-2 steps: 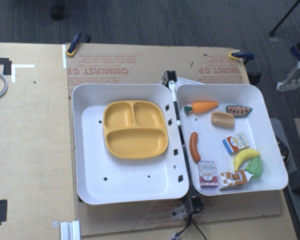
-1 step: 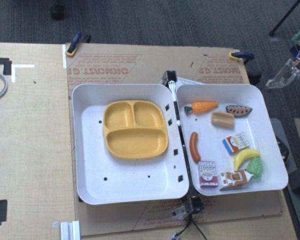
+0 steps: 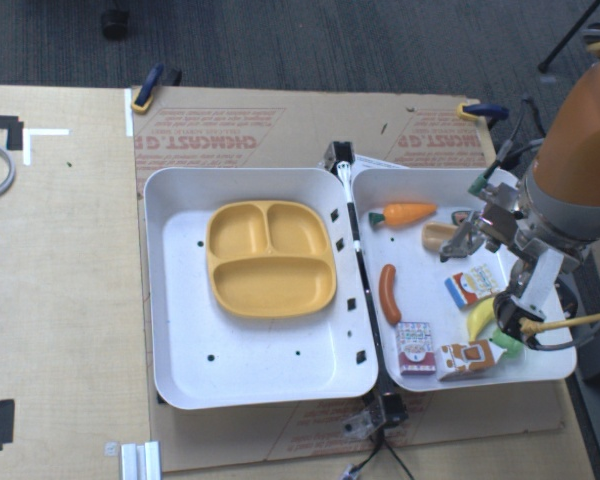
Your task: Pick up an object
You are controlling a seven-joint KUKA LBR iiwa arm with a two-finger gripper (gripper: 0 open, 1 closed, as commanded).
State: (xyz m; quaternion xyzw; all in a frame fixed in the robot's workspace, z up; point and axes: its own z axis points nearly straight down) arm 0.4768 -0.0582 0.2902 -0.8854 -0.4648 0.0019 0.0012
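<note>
My gripper (image 3: 462,242) hangs over the upper part of the right bin (image 3: 435,183), right beside a tan rounded item (image 3: 437,234). An orange carrot (image 3: 405,213) lies just behind that item. A red sausage (image 3: 388,294) lies near the bin's left wall. A blue and white carton (image 3: 473,286) sits below the gripper, with a yellow banana (image 3: 480,319) beside it. Along the front wall are a pink carton (image 3: 414,348) and a brown carton (image 3: 467,359). The arm's wrist hides part of the bin's right side.
The left bin (image 3: 175,298) holds a yellow divided plate (image 3: 272,258). A black clamp (image 3: 340,155) joins the two bins at the back. Cables and a green piece (image 3: 507,343) hang by the right bin's front right corner. Cardboard lies under both bins.
</note>
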